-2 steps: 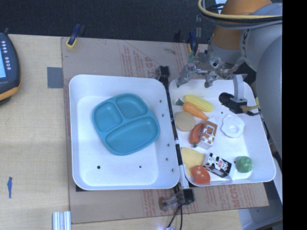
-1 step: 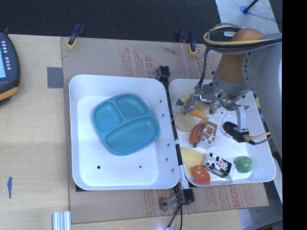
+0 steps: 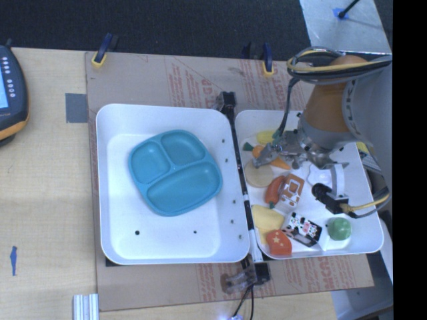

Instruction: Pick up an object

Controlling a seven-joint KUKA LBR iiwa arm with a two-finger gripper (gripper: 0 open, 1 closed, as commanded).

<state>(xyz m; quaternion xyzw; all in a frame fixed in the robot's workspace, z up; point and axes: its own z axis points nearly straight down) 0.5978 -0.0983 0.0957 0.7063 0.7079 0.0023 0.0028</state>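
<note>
We cannot tell the gripper's [image 3: 275, 151] state, so we centre it over one toy beside the blue divided plate [image 3: 175, 171].

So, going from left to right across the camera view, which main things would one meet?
Black handheld device → blue divided plate in the left white bin → orange-red toy → green ball in the right bin.

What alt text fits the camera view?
The grey-and-orange arm's gripper reaches into the right bin, low over a clutter of small toy foods. The left bin holds a blue divided plate.
</note>
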